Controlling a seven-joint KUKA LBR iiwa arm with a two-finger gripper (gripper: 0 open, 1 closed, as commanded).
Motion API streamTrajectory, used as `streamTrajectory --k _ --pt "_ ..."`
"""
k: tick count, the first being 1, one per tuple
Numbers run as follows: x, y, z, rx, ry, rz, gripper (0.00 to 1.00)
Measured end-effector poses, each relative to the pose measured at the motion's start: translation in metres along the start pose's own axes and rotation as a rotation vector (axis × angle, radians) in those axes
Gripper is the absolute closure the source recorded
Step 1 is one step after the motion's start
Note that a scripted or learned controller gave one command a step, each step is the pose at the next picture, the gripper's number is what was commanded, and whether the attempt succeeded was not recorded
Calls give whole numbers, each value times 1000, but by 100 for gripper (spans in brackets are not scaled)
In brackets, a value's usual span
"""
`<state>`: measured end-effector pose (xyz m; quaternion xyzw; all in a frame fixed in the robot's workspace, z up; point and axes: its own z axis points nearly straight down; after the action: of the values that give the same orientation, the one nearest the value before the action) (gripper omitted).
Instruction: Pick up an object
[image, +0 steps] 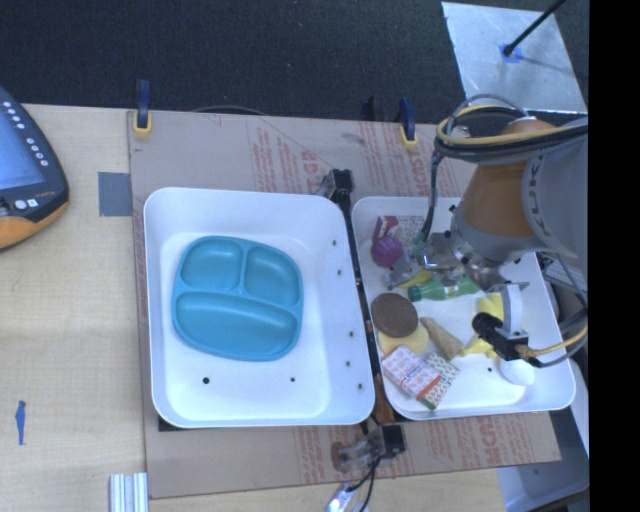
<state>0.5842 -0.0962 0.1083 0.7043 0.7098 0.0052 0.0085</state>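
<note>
The right bin (545, 400) holds several small things: a purple toy (386, 247), a green piece (442, 290), a brown round disc (395, 313), a tan wedge (441, 336), yellow pieces (488, 307) and a red-and-white packet (418, 375). The arm's wrist with its orange band (500, 200) hangs low over the bin's upper middle. My gripper (446, 268) points down at the green piece and the clutter around it. The wrist body hides the fingertips.
The left bin (165, 400) carries a blue divided plate (238, 297). A black clip (341, 184) sits at the top of the gap between the bins. Cables loop from the arm over the right bin's right side (560, 340). A tablet-like device (25, 160) lies at far left.
</note>
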Motion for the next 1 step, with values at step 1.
streamTrajectory --k 1 --pt "-3 70 17 17 4 2 0"
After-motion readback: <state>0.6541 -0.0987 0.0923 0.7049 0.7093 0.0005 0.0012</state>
